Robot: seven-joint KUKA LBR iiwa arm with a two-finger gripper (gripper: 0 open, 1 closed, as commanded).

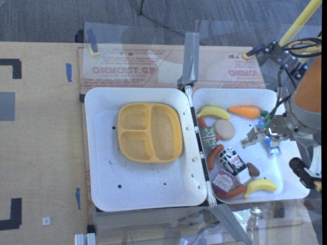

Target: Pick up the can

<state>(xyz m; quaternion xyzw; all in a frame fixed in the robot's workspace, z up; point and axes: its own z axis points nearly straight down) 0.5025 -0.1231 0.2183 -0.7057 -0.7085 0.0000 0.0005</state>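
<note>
You have a light wooden desk (pixel 36 137) carrying two shallow white bins side by side: the left bin (pixel 97 152) and the right bin (pixel 286 182), touching along their inner edges. A printed cardboard sheet (pixel 127 68) lies flat behind them.

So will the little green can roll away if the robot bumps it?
Probably. The can looks to be lying on its side, so it may roll. The sausage and the bin wall beside it might stop it. It looks small, likely light.
</note>
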